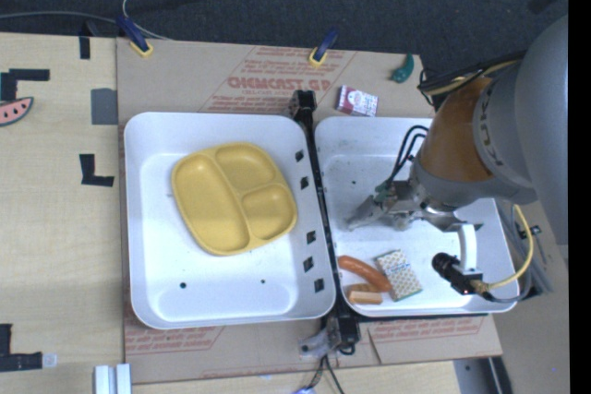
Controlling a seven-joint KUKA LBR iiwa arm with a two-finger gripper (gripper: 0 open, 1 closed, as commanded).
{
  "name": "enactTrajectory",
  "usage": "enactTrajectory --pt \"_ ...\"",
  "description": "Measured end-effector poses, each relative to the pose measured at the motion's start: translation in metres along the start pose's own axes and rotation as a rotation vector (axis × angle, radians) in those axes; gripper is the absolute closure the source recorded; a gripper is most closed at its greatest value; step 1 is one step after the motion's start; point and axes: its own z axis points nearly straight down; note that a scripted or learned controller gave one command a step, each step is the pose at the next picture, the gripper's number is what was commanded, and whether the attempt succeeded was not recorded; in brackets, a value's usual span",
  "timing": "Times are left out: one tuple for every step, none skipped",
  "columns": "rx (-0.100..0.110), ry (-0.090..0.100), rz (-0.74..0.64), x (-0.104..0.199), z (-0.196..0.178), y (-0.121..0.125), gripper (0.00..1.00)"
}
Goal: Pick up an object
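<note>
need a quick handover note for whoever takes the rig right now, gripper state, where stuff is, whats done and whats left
Gripper: low in the right bin, pointing toward the divider, nothing visible between its fingers; whether they are open or shut cannot be told.
Things: two orange sausage-like pieces and a small patterned packet lie at the near edge of the right bin, apart from the gripper. A yellow divided plate lies in the left bin.
Done: no object picked up yet.
Left: get the gripper over one item, probably a sausage piece or the packet as they are nearest, close on it and lift.
</note>
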Motion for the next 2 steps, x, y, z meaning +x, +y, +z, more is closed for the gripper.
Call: enactTrajectory --pt "0.001 0.001 -0.001 0.001 -0.009 0.000 1.00" --pt "0.007 0.004 -0.003 0.076 -0.089 -0.033 1.00"
